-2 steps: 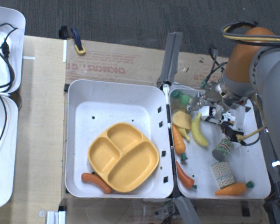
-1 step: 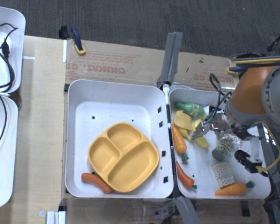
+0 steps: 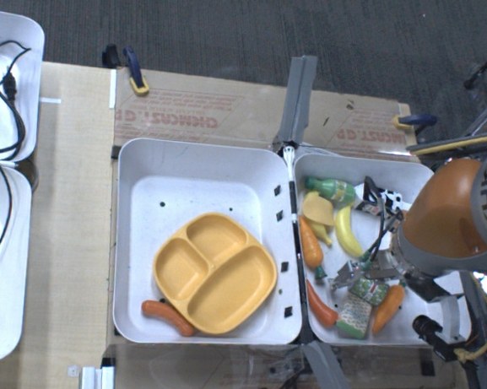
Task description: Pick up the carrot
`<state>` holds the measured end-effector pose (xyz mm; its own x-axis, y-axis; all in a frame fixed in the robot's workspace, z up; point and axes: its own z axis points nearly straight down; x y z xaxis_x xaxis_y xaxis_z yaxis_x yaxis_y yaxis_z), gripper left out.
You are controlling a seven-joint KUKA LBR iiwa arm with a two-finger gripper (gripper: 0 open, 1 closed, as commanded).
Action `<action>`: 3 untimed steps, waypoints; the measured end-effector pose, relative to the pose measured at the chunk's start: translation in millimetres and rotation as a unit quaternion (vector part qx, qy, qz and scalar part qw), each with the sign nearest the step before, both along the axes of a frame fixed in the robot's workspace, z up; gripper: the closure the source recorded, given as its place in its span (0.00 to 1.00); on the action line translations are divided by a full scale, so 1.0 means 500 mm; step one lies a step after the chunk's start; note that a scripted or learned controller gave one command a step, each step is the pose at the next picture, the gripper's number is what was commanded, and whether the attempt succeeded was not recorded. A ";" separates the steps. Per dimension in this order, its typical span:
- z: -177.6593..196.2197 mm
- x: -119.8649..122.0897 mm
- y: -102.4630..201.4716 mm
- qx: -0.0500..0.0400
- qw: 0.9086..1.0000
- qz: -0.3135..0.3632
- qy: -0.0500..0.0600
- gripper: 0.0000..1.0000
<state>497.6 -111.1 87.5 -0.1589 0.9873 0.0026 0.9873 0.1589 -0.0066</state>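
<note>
Several orange, carrot-like pieces share the shallow white right-hand bin (image 3: 415, 169), where the dark two-finger gripper (image 3: 356, 280) hangs low at the bin's middle, tipped into the clutter beneath the grey arm's orange-banded wrist (image 3: 445, 217). Whether the gripper is spread or closed cannot be told from this slanted overhead view, and nothing is visibly caught in it; it appears to sit just above or against a small green-and-white carton (image 3: 355, 316) lying toward the bin's near wall. The likeliest target, a short orange plastic carrot (image 3: 388, 308), lies tilted just to the gripper's arm side, near that same wall, resting on the floor of the bin and not lifted. A longer orange-red piece (image 3: 321, 306) lies along the near corner by the bin's inner wall, and another orange piece (image 3: 310, 243) leans along that inner wall farther back, so the choice among them remains a judgement. A yellow plastic banana (image 3: 349, 233) curves just behind the gripper, with a green plastic bottle-shaped toy (image 3: 330, 189) close to the bin's far wall. The toys seem simply heaped loose, which crowds the carrot against its neighbours and leaves little room for a clean approach. Beyond the inner wall, the neighbouring white left-hand bin (image 3: 131, 222) carries a yellow three-compartment plate (image 3: 214, 271) and a reddish toy sausage (image 3: 168, 316).
</note>
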 end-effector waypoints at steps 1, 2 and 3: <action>0.001 0.139 0.019 -0.001 1.000 0.009 -0.001 0.00; 0.095 0.049 -0.080 0.000 0.998 0.061 -0.001 0.00; 0.127 -0.013 -0.223 0.000 0.995 0.102 -0.002 0.00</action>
<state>491.2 -222.5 151.1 -0.3556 0.9346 0.0019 0.9346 0.3556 -0.0034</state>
